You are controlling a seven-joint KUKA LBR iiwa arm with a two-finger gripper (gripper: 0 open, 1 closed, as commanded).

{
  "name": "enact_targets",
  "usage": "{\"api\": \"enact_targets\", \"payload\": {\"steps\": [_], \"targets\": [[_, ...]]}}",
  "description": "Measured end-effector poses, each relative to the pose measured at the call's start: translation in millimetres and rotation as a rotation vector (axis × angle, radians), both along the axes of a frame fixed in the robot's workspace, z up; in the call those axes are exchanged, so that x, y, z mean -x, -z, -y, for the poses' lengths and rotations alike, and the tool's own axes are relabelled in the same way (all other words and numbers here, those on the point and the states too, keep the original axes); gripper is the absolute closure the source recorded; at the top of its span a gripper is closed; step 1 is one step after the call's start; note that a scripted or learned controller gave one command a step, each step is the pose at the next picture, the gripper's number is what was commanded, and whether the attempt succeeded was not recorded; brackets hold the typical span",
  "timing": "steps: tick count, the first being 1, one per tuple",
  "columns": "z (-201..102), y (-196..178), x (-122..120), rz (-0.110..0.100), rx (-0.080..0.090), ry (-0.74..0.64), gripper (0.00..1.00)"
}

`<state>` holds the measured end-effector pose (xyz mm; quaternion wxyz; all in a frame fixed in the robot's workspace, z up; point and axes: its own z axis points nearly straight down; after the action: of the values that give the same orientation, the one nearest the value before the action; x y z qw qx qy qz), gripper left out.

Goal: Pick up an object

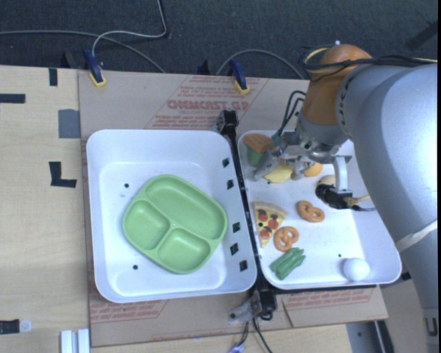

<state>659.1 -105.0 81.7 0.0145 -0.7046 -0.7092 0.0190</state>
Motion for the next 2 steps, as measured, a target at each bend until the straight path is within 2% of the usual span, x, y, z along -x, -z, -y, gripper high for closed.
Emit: {"api": "enact_targets", "payload": {"steps": [1, 2], "targets": [[-0.4, -10.5, 0.2, -0.003, -0.001, 0.000, 1.00], [-0.6, -10.6, -0.1, -0.003, -0.001, 0.000, 0.00]]}}
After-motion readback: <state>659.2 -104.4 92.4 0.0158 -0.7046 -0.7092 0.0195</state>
